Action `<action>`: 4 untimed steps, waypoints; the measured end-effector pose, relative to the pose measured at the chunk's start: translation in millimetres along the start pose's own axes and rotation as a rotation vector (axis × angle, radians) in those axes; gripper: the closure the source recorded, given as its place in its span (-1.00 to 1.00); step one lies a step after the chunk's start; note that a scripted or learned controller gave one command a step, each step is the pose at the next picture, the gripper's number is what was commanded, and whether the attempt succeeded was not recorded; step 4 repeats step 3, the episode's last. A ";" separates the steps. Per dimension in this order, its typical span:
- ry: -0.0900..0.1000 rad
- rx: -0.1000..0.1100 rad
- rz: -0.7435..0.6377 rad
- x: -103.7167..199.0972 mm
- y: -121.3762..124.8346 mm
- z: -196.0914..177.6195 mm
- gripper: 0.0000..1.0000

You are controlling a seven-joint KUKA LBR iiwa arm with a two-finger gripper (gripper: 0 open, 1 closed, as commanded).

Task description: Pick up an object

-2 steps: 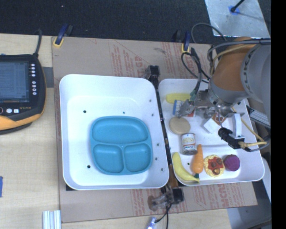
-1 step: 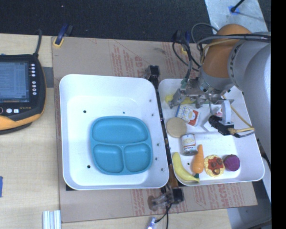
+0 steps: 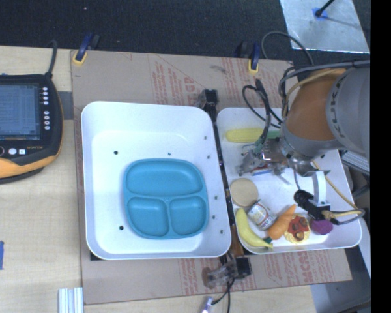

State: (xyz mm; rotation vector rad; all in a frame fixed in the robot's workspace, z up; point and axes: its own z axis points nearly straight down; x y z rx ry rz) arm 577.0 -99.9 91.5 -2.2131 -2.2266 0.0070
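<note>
My gripper [image 3: 257, 162] hangs low over the upper left part of the right bin [image 3: 352, 238], under the grey and orange wrist. Just beyond it lies a yellow oblong item [image 3: 244, 135]. Directly in front of it sits a round tan disc [image 3: 244, 192]. Nearer the bin's front edge are a small can [image 3: 260, 213], a banana [image 3: 250, 235], a carrot [image 3: 281, 222], a red and yellow item [image 3: 298, 228] and a purple item [image 3: 322, 227]. I see nothing lifted off the bin floor.
The left bin [image 3: 104, 126] holds a blue divided plate [image 3: 164, 197]. A tablet-like pendant [image 3: 19, 126] rests on the bench at far left. Cables loop above the right bin's back edge.
</note>
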 end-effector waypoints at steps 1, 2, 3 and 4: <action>0.001 -0.002 0.002 0.8 34.5 -0.7 -1.00; 0.000 0.001 0.000 -0.4 34.2 -10.7 1.00; 0.002 -0.003 0.002 38.1 2.4 -101.1 1.00; 0.002 -0.003 0.002 38.1 2.4 -101.1 1.00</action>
